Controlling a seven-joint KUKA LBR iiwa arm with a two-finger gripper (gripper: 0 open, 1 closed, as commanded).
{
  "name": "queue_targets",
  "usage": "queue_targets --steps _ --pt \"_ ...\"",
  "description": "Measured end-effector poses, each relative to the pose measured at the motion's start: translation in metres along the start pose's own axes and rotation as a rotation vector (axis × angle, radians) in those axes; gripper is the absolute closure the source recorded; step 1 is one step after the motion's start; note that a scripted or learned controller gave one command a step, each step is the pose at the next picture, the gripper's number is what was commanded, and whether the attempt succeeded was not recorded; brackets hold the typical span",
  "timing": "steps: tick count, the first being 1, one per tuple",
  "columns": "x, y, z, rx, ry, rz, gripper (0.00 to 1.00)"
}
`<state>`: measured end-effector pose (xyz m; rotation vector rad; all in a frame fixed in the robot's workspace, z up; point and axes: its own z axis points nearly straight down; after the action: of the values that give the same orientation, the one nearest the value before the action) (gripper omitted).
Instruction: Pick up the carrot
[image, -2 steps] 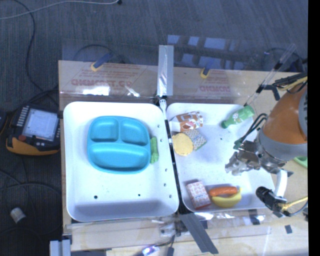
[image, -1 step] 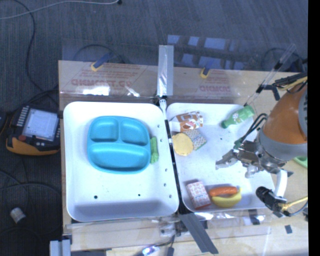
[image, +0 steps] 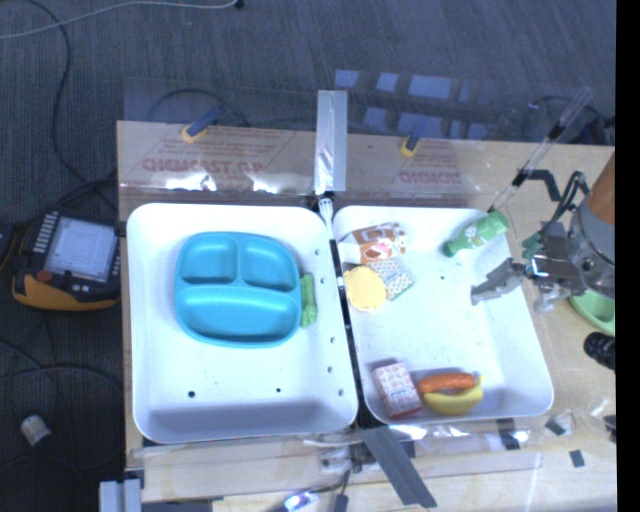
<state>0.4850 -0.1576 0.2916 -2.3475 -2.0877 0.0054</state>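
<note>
Approach step, by the look of it: nothing gripped yet. Pincer (image: 520, 280) poised at the right edge of the right bin (image: 500, 345), well up and back from the target, with one grey finger (image: 493, 287) jutting left over the bin floor. Open or closed: cannot tell, since the wrist clutter hides the second finger. Nothing visible between the fingers.

Carrot (image: 447, 381) lying flat at the front of the right bin, near the front wall, stretched left to right. Resting on or tight against a banana (image: 453, 400) just in front of it, with a pink-and-white packet (image: 395, 387) touching or just beside its left end.

Farther back in the same bin: green bottle (image: 476, 235), yellow disc (image: 364, 289), patterned packets (image: 377, 243), all well apart from the carrot. Left bin (image: 160, 400) holding a blue divided plate (image: 239, 288) with a green piece (image: 307, 299) at its right rim.

Next move likely: travel forward and left across the bin, stop above the orange middle, turn the wrist so the fingers straddle the narrow width, then descend. Main hazard, judged from the crowding: catching the banana along with, or instead of, the carrot.
</note>
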Motion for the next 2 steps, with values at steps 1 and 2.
queue_targets --steps 1,2 --pt "0.056 0.001 0.147 0.008 0.0 0.786 0.0" --pt "-0.043 0.003 0.038 0.003 -0.002 1.024 0.0"
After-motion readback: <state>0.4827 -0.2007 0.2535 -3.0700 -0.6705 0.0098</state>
